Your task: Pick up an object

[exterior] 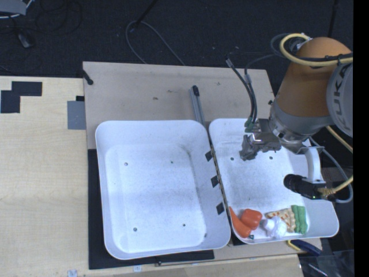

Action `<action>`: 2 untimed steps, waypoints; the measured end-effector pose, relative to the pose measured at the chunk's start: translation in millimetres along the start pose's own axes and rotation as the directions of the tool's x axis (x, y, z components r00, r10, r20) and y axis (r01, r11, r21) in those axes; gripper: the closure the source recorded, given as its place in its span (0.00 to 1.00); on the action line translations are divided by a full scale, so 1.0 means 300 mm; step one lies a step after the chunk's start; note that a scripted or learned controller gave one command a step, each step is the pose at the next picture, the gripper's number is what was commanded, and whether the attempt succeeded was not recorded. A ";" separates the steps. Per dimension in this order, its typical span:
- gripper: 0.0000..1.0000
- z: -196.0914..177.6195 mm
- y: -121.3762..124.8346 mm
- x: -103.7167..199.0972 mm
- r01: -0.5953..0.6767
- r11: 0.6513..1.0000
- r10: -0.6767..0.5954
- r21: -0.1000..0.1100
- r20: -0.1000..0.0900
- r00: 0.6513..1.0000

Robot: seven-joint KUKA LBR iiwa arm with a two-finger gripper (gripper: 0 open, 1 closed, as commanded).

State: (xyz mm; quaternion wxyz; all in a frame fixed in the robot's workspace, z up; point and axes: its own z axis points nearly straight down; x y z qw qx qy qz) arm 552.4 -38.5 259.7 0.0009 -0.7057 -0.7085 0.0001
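right bin: orange object, white object, patterned packet and green object are lodged at its near edge. gripper is held over its far part.

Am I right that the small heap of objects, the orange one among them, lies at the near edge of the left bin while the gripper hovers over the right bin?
Not quite: the heap, with the orange object, lies at the near edge of the right bin, not the left bin. The camera view shows this. The gripper does hover over the right bin.
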 end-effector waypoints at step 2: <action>1.00 0.059 -0.058 0.330 -0.001 1.000 0.001 -0.001 0.000 1.000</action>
